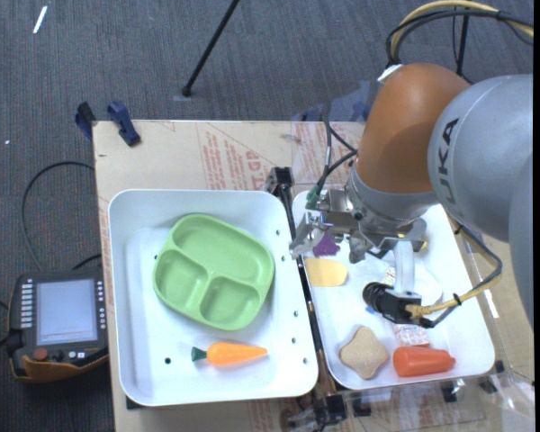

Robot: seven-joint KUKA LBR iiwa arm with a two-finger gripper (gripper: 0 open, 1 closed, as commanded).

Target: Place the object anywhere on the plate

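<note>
**Arm over right bin, plate bare in left bin**

Surface/room: I see a plywood bench top (207, 151) with red print on it, standing on dark grey carpet (72, 52). Near left, on the floor, lies a teach pendant (61, 318) with its screen lit. At the bench's far left corner sits a blue clamp (121, 124). Beyond the bench a thin black stand leg (216, 39) slants across the carpet.

Containers: the left bin (121, 241) has a toy carrot (229, 354) by its near edge. Behind that is the green three-compartment plate (214, 273), with nothing on it. In the right bin (477, 331), nearest me, are a tan bread-shaped piece (364, 351) and a red-orange piece (423, 361), with a small red-and-white packet (411, 336) just behind them. Further back is a yellow piece (326, 272).

The gripper (328, 232) is over the right bin's far left part. A small purple object (324, 243) sits right at its tip, just behind the yellow piece. I can't tell its grip state, or whether the purple object is actually held. It is well apart from the plate.

Counts: 2 bins, 1 plate, 1 carrot, 5 items in the right bin.
</note>
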